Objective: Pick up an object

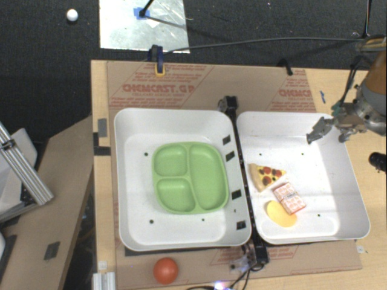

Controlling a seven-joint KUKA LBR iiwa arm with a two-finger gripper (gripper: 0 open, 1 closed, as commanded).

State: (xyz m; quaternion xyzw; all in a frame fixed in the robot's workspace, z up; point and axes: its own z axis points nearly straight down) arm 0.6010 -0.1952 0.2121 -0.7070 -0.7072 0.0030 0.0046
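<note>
1. Claw sits at the far-right of the right bin, over its far wall region — fingers spread, nothing between them.
2. Candidate objects cluster at the near-left of that same bin: pizza slice, red-and-white packet just near-right of it, yellow disc under the packet's near edge, touching it.
3. Key relation — the cluster lies to the left of and nearer than the claw, well apart from it; the claw must travel diagonally across bare bin floor to reach it.
4. Pizza slice is the closest of the three to the claw; its long axis runs roughly left-right, the narrow tip seemingly to the left by the divider.
5. Packet's long axis is tilted, running far-left to near-right; it overlaps the disc, so a clean single grasp looks harder there.
6. Left bin holds a green divided tray — farther from the claw, flat, likely a poor pick.
7. Orange ball rests on the surface outside the bins, near edge.
</note>
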